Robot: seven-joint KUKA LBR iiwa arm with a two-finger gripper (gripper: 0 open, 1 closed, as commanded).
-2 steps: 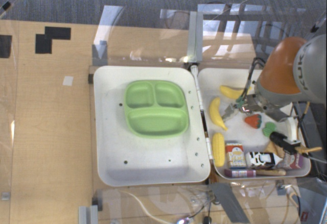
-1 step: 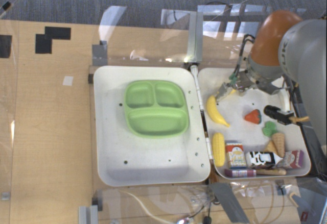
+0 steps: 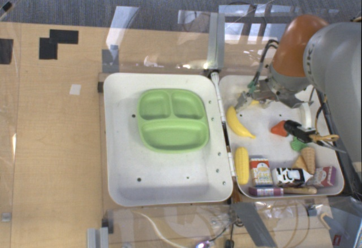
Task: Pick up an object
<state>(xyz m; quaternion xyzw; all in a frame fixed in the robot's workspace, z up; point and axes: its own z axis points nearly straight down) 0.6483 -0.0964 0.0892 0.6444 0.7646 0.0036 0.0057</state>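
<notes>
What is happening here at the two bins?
A robot arm reaches from the right into the right bin, which holds a toy banana, a corn cob and other small things. Its gripper is low near the banana. The left bin holds a green divided plate.

The grey arm (image 3: 334, 66) bends in from the right; its gripper (image 3: 253, 97) hangs low, pointing left.

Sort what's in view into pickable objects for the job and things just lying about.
Job: gripper; banana; corn cob; orange piece; ice-cream cone; small cartons.

Lying about: green divided plate; left bin; black patches on the bench.
</notes>
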